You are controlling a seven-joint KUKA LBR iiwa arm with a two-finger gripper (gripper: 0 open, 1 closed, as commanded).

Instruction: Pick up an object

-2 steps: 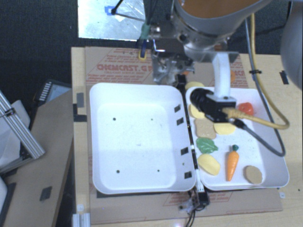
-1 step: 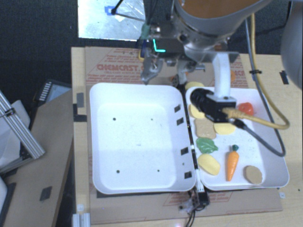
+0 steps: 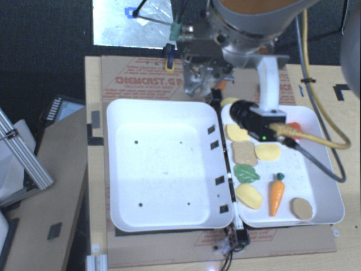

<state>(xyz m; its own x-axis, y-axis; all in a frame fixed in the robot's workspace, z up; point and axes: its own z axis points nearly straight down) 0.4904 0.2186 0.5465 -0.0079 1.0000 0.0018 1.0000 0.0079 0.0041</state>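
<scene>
over the far rim where the two bins meet, the gripper (image 3: 204,86) hangs from the grey arm (image 3: 242,21); i cannot tell if it is open or closed. toy foods lie loose in the right bin (image 3: 307,179): green leaf (image 3: 246,173), yellow lump (image 3: 249,196), orange carrot (image 3: 276,193), tan disc (image 3: 302,208). a red piece (image 3: 294,127) by the far wall is partly covered.

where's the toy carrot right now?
Camera view: the toy carrot lies in the right bin, near its front, between a yellow oval piece and a tan round piece.
</scene>
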